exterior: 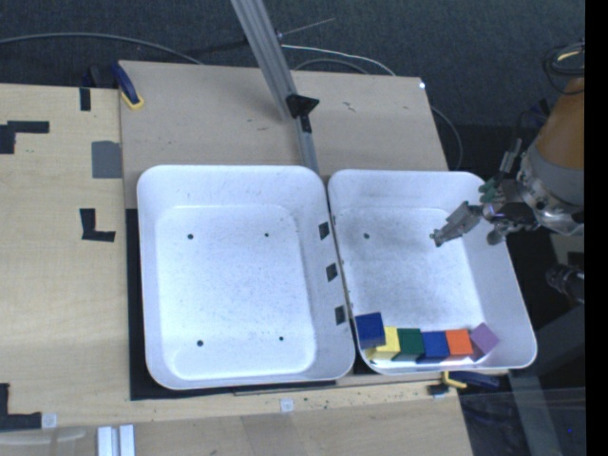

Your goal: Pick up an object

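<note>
Gripper above the right bin — blocks lined up at the near wall.

The grey arm with the orange band (568,131) enters from the right, and its two-finger gripper (465,224) hangs over the upper right part of the right shallow white plastic bin (399,186), well apart from the blocks. One dark finger (451,228) points toward the bin's middle; whether the jaws are spread or pressed together cannot be told, and nothing shows between them. Along the near wall of that bin lies a row of small blocks: a blue block (369,328) with a yellow block (387,345) just beside it, then a green block (409,341), a second blue block (435,344), an orange block (459,342) and a purple block (484,337) — each touching the next. The left shallow white bin (233,183) adjoins the right one on the wooden worktop (209,112).
</note>
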